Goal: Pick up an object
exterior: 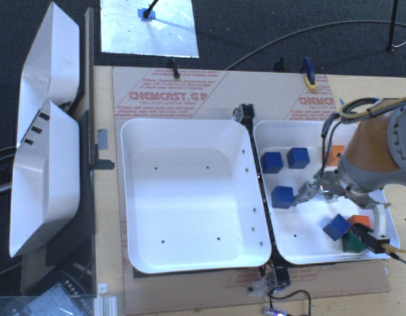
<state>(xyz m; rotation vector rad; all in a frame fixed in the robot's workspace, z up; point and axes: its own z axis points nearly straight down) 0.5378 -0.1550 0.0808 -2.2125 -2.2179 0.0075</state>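
My gripper (307,191) hangs low in the right bin (302,250), reaching in from the right under the orange-banded wrist. Its tip lies just right of a blue block (282,196), close to it or touching; I cannot tell which. Two more blue blocks (271,162) (297,157) lie toward the bin's back left. A fourth blue block (336,227) sits near the front right, beside an orange piece (360,221) and a green piece (353,243). Another orange block (334,155) peeks out behind the arm.
The left bin (134,176) stands beside the right one, with a shared rim between them. A yellow-and-blue clamp (310,76) sits on the bench's back edge. White trays (48,143) lean at the far left.
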